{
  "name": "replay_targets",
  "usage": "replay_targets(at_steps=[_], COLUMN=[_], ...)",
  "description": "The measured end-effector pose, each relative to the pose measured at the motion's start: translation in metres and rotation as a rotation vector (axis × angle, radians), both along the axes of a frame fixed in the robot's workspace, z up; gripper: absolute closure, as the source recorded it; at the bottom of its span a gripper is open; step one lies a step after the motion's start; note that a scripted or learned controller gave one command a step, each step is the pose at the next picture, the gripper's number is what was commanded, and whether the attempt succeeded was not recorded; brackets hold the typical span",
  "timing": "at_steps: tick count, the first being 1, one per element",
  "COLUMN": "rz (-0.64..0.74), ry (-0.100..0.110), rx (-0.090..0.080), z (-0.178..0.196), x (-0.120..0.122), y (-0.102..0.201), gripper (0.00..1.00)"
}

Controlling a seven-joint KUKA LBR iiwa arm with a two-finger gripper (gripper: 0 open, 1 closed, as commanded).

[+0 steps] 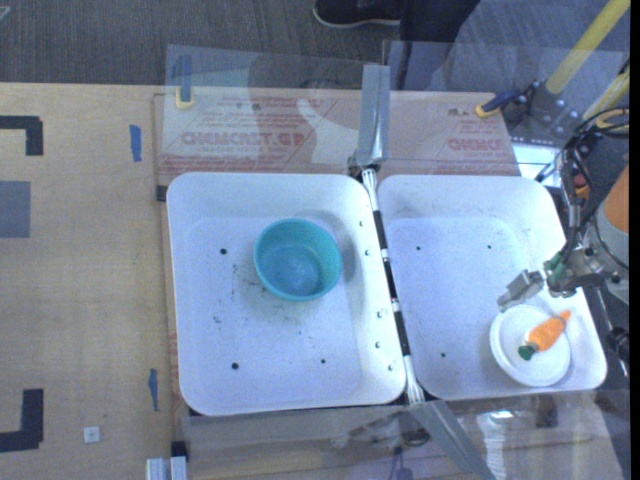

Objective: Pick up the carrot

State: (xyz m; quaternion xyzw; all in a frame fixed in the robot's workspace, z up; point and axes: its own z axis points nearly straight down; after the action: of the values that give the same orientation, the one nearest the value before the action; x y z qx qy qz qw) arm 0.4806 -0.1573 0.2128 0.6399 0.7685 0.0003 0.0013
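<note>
Camera view: the carrot lies on a small white plate in the right bin's near-right corner. The gripper hovers just beyond the plate; its opening cannot be told. Open floor lies leftward.

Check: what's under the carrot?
The carrot lies on a small white plate in the right bin. The plate hides the bin floor beneath it.
</note>
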Motion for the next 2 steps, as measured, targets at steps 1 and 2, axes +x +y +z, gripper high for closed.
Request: replay_targets(at_steps=[1, 2], rz=[0.027, -0.067], ry=[0.002, -0.007], rx=[0.001, 0.007], z=[-0.067, -0.124], x=[-0.002, 0.003], y=[-0.068, -0.056], gripper=[0.00, 0.00])
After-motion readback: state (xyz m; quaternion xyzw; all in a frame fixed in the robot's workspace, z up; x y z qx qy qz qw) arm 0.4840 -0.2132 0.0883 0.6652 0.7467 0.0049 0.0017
